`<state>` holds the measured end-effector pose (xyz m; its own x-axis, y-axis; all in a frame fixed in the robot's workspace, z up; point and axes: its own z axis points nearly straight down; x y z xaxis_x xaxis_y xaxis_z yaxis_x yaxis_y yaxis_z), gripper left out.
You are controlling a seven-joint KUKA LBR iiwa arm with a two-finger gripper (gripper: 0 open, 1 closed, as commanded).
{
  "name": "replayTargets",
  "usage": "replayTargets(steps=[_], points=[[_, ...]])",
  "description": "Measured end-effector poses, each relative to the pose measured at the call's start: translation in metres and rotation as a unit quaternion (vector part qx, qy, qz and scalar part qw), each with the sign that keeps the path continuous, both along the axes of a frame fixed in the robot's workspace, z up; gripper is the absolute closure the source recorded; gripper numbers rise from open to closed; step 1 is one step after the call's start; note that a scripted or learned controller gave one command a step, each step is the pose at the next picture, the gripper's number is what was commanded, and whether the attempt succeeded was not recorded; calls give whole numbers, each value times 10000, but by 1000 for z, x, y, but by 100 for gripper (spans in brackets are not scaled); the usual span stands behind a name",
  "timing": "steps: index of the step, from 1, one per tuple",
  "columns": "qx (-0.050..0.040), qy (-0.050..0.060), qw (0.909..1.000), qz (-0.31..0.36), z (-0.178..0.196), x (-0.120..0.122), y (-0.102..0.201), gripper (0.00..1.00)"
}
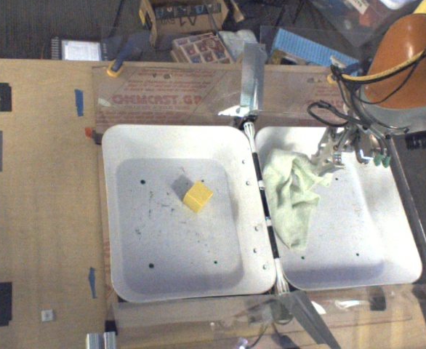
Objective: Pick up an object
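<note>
While I watch from the overhead camera, much of the arm (406, 57) is cut off at the top right edge, and cables (344, 100) cross in front of the wrist, so the gripper (329, 157) is hard to read. I cannot tell whether its fingers are apart or together; they are small, shiny and blurred against the white of the right bin (387, 246). They sit at the upper right corner of the pale green cloth (294, 198), touching or just above it, and I cannot say that any fabric is between them. That cloth lies crumpled in the right bin's left half, against the wall it shares with the left bin (126, 267). Its long axis runs from the gripper down toward the bin's near edge, tapering to a point at the bottom. Well apart from the cloth, a yellow block (198, 196) sits near the middle of the left bin, turned cornerwise, with a small grey block (182, 185) touching its upper left side. Both bins rest on the brown worktop (38, 195).
</note>
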<state>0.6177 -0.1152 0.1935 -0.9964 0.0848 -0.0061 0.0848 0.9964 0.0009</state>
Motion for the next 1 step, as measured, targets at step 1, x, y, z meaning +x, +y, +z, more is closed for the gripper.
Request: replayTargets(steps=[1], points=[[2, -6, 9982, -596, 52, 3, 4, 100]])
